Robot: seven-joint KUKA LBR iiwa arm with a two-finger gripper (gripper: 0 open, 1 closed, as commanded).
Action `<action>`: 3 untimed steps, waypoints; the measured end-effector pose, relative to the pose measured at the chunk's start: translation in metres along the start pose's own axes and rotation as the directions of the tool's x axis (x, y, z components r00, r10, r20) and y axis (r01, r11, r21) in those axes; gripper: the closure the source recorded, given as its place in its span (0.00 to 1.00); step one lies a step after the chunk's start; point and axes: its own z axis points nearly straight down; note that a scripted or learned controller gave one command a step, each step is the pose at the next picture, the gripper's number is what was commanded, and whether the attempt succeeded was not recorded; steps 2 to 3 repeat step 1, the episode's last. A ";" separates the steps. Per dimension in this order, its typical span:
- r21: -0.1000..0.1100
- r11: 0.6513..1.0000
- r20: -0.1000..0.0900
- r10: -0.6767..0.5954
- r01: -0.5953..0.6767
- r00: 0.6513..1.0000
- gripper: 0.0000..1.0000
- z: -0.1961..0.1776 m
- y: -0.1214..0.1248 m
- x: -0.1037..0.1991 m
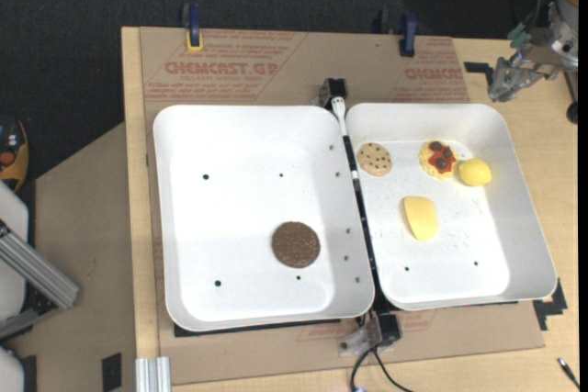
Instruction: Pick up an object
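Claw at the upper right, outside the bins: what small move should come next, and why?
Probably swing the claw left and toward the right bin, stopping above the lemon. The claw sits beyond the bin's far corner, holding nothing, and the lemon is the nearest item.

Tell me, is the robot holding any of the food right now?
No, nothing is held. The end effector is up beyond the right bin, with nothing between its fingers. The cookie lies in that bin.
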 end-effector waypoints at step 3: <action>0.000 1.000 -0.002 -0.005 0.005 1.000 1.00 -0.006 0.001 -0.017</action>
